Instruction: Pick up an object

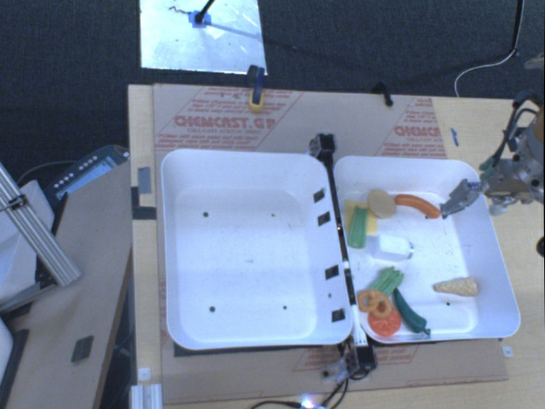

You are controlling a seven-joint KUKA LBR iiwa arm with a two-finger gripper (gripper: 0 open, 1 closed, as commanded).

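Observation:
The right bin holds several toy foods. An orange-red sausage lies near its back, beside a tan round piece. A green block and a yellow piece sit by the left wall, with a clear white object near the middle. At the front lie green beans, an orange slice, a red slice, a dark green vegetable and a beige cone. My gripper reaches in from the right, its tip just right of the sausage's end.
The left bin stands beside the right one, with a black divider strip between them. Both rest on a cardboard sheet. A yellow and blue clamp sits behind the bins. A grey cable loops at the back right.

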